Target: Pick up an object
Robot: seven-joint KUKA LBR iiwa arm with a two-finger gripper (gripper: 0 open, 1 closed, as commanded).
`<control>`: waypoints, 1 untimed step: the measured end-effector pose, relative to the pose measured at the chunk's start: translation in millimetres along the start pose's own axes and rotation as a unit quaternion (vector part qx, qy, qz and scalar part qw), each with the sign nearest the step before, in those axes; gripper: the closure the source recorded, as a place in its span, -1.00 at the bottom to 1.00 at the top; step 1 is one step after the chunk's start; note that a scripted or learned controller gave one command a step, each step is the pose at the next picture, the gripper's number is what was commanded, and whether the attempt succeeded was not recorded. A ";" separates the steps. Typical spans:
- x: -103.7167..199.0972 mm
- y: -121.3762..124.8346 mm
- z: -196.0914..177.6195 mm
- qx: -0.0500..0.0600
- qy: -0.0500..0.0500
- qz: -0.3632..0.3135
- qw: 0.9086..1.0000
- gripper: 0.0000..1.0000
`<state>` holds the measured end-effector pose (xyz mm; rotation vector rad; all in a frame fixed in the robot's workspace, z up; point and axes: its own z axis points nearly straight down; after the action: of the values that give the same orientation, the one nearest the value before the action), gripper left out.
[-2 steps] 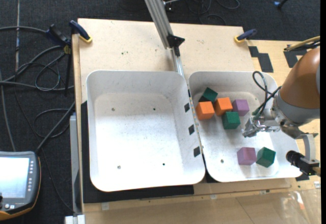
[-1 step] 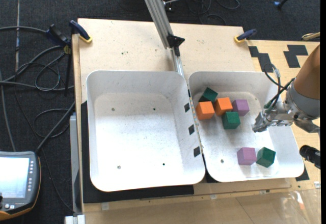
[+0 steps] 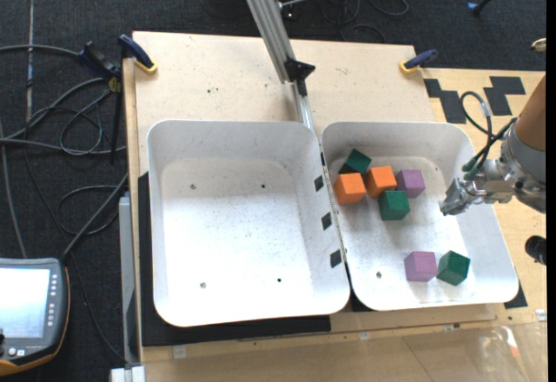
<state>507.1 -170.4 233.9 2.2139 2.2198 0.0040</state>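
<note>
Your gripper (image 3: 453, 201) hangs over the right bin (image 3: 486, 259), and you cannot tell how it is set. Nearest it, just to its left, sit a purple cube (image 3: 411, 181) and a green cube (image 3: 393, 204); two orange cubes (image 3: 365, 183) lie beyond.

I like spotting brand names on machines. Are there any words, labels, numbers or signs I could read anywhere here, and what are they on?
No text can be read here.
Handheld screen at lower left: lit, but its contents are too blurred to read.
Black squares on the wall between the bins: plain marks, no letters.
Black-and-tan pattern on the board at right: shapes, no letters.
Coloured blocks: no print that I can make out.
</note>
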 end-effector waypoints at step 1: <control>48.3 2.2 7.1 0.004 0.002 -0.002 1.000 1.00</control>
<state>509.3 -122.1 226.8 2.2146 2.2308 0.0012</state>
